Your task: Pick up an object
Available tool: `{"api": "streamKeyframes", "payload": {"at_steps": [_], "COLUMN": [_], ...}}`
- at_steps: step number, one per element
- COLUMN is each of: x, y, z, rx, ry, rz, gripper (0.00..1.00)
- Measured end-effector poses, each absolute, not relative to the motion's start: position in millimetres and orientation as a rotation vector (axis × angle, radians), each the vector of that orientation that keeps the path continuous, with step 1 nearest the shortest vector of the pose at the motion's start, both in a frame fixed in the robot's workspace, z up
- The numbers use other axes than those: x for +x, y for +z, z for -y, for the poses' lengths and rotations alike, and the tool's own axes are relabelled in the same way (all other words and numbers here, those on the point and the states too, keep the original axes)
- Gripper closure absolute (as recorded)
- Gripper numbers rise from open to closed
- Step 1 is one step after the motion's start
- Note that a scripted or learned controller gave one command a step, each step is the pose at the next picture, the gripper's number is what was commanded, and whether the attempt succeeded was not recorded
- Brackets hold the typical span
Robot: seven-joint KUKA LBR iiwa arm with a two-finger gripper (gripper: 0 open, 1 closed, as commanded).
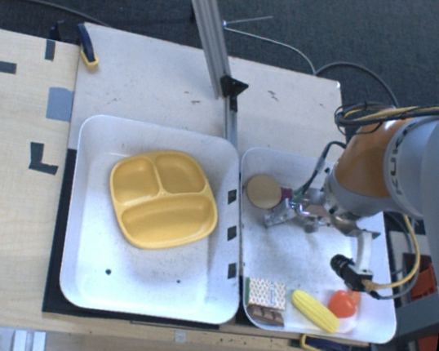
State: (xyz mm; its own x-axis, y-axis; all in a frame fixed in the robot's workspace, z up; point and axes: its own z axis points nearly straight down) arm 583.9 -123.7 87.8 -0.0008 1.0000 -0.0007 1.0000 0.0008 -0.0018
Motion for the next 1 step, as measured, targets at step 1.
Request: {"api": "streamKeyframes", "payload": {"at_steps": [1], "x": [584.7], "y": [89.1], "z": [124.0], "rx": [-2.220], "ry": [0.000], "rz": [2.222], "gripper": [0.00]}}
